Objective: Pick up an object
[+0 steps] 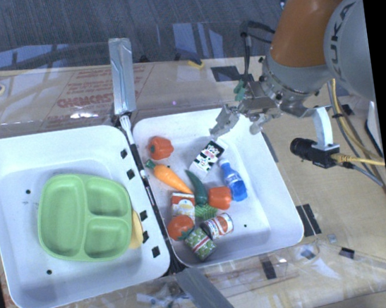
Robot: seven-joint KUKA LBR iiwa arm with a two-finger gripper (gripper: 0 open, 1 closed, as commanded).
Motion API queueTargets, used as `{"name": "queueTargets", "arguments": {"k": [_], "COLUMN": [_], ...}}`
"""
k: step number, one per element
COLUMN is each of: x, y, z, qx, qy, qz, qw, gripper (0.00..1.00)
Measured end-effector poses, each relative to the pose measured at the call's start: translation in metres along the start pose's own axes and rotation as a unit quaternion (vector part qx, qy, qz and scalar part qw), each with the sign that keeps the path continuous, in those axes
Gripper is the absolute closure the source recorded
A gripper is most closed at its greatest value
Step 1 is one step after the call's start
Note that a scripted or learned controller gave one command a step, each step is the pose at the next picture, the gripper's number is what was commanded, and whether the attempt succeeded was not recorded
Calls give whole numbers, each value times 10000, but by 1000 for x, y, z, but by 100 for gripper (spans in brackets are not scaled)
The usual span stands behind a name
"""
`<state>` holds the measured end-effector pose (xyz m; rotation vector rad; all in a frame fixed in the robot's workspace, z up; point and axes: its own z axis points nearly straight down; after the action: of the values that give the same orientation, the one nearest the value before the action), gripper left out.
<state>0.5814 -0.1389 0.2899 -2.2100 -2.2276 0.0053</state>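
Arm hanging over the toy pile, nothing grabbed yet

The gripper is sitting spread open and empty over the right bin, just above the black-and-white carton. The toys are crowding together, so I'm guessing a finger clips the blue bottle. Bins are resting on a taped bench.

Both white bins looked like smooth, matt plastic, faintly speckled. The green divided plate had a soft plastic sheen. The toy carrot and blue bottle appeared glossy plastic. The bench showed pale wood under clear, shiny film. The arm's orange band was smooth and satin, its grey shell likewise.
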Motion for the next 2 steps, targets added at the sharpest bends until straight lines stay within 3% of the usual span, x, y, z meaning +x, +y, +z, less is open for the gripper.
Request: {"name": "queueTargets", "arguments": {"k": [1, 2], "x": [61, 77], "y": [6, 4], "z": [100, 99], "qx": [10, 6], "qy": [-3, 2], "qz": [-294, -1382], "qw": [9996, 9904], "gripper": [0, 0]}}
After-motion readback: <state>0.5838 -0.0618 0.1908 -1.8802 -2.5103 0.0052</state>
